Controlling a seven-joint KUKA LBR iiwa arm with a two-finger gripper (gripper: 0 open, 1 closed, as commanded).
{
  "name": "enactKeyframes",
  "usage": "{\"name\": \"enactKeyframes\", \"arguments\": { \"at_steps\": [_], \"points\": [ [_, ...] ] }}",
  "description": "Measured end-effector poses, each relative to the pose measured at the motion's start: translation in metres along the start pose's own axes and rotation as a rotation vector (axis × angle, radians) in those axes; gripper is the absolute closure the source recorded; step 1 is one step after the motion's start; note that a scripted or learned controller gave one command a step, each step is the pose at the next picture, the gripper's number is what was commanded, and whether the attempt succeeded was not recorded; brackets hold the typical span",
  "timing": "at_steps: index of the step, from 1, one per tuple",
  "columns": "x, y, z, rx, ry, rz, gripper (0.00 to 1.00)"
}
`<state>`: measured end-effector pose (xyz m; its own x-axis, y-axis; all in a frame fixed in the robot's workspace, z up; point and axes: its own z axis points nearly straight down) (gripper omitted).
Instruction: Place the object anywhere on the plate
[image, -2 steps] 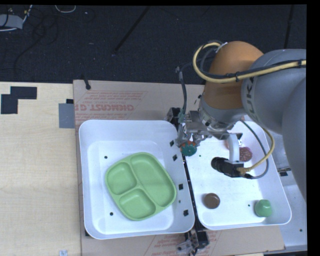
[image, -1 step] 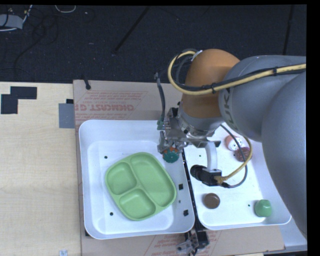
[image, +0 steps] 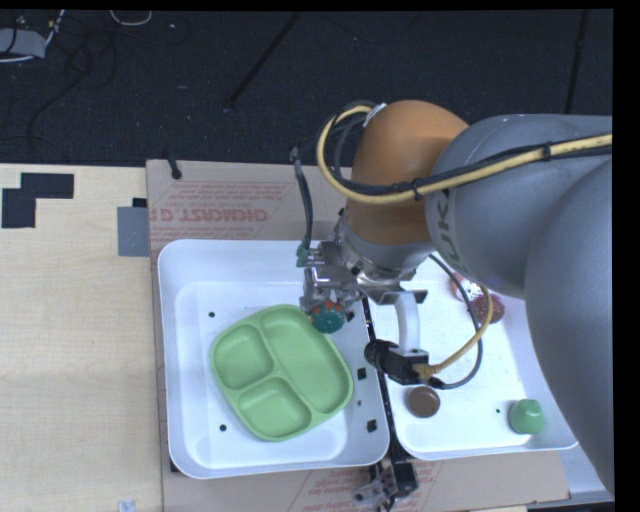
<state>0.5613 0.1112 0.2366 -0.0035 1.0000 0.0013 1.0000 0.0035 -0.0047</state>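
A green plate (image: 280, 373) with three compartments lies in the left bin (image: 190, 300). My gripper (image: 326, 308) hangs over the plate's upper right rim, close to the wall between the bins. It is shut on a small teal object (image: 327, 321), which shows between the fingertips just above the plate's edge. The orange band and grey arm hide the back of the right bin.
In the right bin (image: 470, 440) lie a brown disc (image: 423, 402), a green block (image: 525, 416) near the front right corner and a reddish item (image: 491, 306) partly under the arm. A yellow cable loops beside the wrist.
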Motion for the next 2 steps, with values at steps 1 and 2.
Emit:
{"name": "enactKeyframes", "arguments": {
  "at_steps": [1,2],
  "points": [
    [-0.0004,-0.0053,0.0125,0.002,-0.002,0.007,1.00],
    [-0.0006,-0.0050,0.0121,0.001,-0.002,0.008,0.00]
  ]
}}
